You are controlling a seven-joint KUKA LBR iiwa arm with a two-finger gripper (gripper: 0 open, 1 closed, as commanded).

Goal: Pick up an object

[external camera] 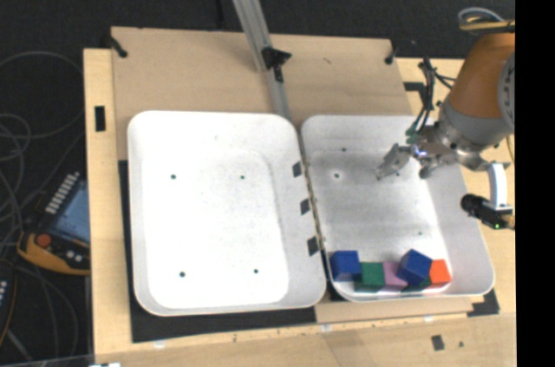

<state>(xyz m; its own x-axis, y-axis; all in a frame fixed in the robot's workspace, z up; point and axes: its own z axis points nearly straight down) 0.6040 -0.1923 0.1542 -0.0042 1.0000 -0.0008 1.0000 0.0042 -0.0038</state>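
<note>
Several small blocks lie along the near edge of the right bin [364, 140]: a blue block [345, 263], a green block [372, 275], a pink block [395, 277], a second blue block [416, 265] and an orange block [440, 271]. My gripper [409, 163] hangs over the far right part of that bin, well behind the blocks. Its fingers are spread apart with nothing between them.
The left bin [217, 209] sits beside the right one on the wooden bench. A slanted metal rail [251, 18] rises from behind the bins. Cables and a handheld pendant [56, 222] lie off the bench at the left.
</note>
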